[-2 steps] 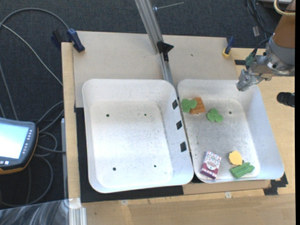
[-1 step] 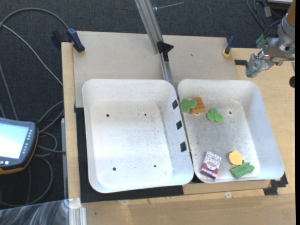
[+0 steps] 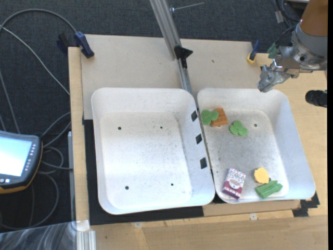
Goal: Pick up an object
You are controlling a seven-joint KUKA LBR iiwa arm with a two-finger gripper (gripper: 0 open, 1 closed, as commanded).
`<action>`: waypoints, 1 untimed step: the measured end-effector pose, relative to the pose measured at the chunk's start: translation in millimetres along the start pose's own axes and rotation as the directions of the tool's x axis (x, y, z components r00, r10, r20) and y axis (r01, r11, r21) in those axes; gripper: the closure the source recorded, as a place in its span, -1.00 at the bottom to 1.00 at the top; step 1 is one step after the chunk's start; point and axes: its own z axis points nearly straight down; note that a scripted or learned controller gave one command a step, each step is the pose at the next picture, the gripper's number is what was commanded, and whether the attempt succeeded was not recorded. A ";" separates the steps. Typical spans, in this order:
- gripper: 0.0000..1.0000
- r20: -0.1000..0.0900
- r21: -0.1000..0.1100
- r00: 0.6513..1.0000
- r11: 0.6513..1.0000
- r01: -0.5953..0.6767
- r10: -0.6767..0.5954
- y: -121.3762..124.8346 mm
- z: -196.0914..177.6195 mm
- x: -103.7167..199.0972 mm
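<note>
- The arm (image 3: 316, 20) enters at the upper right corner of the camera view, with its orange band uppermost and the grey wrist section just below it.
- The wrist slants down and to the left, toward the gripper.
- The gripper (image 3: 266, 83) sits at the lower left end of the wrist and points downward, tilted a little to the left.
- The gripper's tip appears as a small grey cluster, too small and blurred to make out in detail.
- Nothing can be seen held at the gripper's tip.
</note>
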 end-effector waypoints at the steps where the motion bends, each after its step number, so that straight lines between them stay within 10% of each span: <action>1: 1.00 -0.001 0.000 1.000 1.000 0.001 -0.001 -20.4 -1.7 53.2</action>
